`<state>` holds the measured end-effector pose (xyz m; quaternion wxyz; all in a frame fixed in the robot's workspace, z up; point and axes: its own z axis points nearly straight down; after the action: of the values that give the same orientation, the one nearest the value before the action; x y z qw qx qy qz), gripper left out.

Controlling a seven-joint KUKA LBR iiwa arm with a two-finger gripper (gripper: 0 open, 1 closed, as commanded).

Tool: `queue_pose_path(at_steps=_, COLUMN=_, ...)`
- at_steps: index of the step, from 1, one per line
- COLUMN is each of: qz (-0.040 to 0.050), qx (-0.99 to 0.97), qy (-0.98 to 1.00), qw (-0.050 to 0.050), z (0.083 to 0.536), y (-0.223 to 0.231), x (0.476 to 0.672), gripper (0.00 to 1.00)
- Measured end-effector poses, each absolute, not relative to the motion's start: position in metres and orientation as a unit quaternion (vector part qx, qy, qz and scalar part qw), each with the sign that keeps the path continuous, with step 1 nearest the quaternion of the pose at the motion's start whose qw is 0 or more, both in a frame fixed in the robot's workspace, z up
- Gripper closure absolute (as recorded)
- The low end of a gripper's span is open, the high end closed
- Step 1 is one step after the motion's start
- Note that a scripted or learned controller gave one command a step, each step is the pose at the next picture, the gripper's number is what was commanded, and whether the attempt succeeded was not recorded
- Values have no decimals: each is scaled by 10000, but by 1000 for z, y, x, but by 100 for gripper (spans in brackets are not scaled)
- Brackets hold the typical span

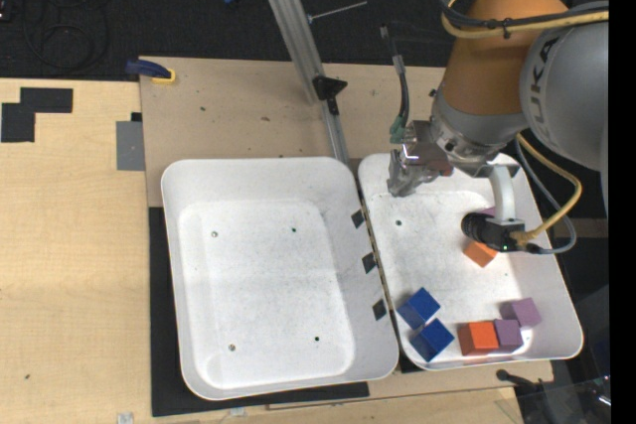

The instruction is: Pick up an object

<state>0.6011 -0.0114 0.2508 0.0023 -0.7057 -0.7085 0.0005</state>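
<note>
Over your bench's right bin (556, 338), the gripper (405, 176) hovers, its grip unreadable, far from the blue blocks (425, 321).

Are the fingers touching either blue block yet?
Apart. The camera view shows the gripper at the right bin's far end, bare floor between it and the blue blocks.

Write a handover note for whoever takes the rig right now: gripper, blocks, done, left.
Gripper: low over the far end of the right bin, nothing seen in it.
Blocks, all in the right bin: two blue blocks at the near left, an orange block and two purple blocks at the near edge, another orange piece by the right wall.
Left bin: no blocks.
Done: nothing picked up yet.
Left: grasp one block and lift it.
</note>
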Motion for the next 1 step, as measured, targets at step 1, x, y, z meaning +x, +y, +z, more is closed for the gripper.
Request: queue_pose_path(at_steps=1, qz=11, qx=-7054, qy=-7088, qw=28, z=253, y=36, x=586, gripper=100)
